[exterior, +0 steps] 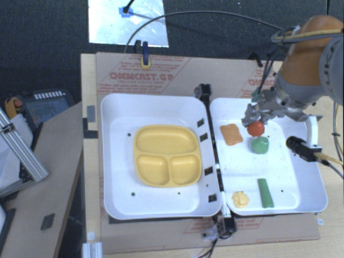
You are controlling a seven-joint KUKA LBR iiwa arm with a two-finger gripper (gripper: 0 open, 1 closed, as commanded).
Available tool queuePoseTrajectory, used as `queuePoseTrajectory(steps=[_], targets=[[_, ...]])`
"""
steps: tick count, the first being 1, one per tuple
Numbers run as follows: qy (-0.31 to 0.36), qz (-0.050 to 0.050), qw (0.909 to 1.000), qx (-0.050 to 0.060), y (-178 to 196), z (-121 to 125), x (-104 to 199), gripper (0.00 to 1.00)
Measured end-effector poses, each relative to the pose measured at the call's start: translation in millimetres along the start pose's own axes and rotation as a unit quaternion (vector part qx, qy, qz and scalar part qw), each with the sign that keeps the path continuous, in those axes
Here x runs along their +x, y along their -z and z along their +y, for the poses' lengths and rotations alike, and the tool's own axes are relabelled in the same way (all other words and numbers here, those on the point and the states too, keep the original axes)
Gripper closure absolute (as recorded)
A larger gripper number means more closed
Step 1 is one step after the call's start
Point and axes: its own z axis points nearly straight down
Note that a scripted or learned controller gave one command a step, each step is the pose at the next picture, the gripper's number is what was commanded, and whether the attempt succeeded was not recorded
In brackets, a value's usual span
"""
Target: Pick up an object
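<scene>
1. The bench is topped with brown cardboard [161, 74] that has red letters on it.
2. Two white bins sit side by side. The left bin [113, 144] holds a yellow tray [165, 155] with three parts.
3. The right bin [301, 187] holds an orange slab [231, 134], a green ball [259, 145], a green stick [265, 192] and a yellow lump [240, 199].
4. The gripper [255, 120] hangs over the far part of the right bin, right above a red ball [256, 128]. I cannot tell how it is set.
5. A shiny sheet [127, 15] lies on dark carpet behind.
</scene>
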Motion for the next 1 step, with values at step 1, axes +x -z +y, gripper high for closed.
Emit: queuePoseTrajectory(steps=[1], targets=[[0.0, 0.0, 1.0, 0.0, 2.3, 6.8, 44.1, 1.0]])
